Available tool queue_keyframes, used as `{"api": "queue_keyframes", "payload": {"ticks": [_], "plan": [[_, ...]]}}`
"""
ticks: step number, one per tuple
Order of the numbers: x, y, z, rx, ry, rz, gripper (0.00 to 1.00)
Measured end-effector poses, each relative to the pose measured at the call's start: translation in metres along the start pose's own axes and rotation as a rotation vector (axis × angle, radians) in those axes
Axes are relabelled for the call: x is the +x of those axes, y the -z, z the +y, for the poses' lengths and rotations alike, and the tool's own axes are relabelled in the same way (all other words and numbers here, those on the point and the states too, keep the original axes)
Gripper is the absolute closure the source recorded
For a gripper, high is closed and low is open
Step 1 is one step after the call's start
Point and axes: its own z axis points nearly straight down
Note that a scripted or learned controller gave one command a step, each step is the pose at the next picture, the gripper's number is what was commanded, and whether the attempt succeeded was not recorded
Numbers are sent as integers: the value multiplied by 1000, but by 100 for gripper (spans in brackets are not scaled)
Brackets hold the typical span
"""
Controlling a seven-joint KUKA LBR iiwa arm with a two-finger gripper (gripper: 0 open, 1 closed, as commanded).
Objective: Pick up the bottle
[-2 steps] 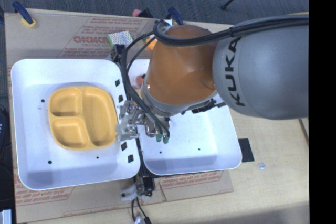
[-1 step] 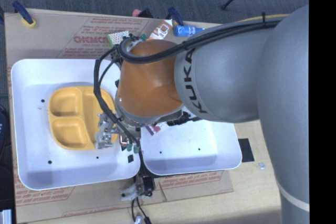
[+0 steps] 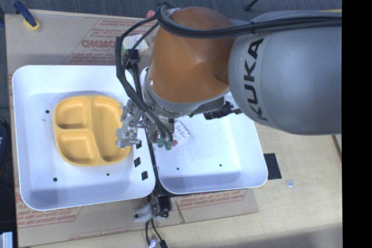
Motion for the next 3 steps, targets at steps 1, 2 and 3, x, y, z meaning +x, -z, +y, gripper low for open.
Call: {"api": "queue_keyframes", "payload": {"ticks": [1,2,3], "plan": [[-3,-34,-22,1,219,3,100],[-6,-53,37,-1,273,1,100],[-3,-36,2,0,341,-1,100]]}}
